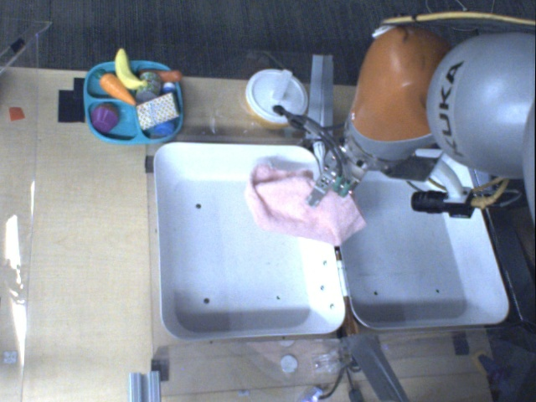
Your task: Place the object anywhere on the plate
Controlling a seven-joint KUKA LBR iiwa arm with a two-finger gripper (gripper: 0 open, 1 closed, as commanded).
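Pink cloth (297,208) seemingly draped over bins (209,308)

Pale wooden bench (75,249) against dark carpeted floor (209,11)

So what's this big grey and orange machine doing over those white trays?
A robot arm reaches in from the right, with its gripper down on a pink cloth. The cloth lies crumpled at the top right of the left bin, one corner draped over the edge toward the right bin. Whether the gripper really has hold of the cloth is hard to tell. Beyond the bins sit a blue tray of toy food and a yellow-and-white round dish.
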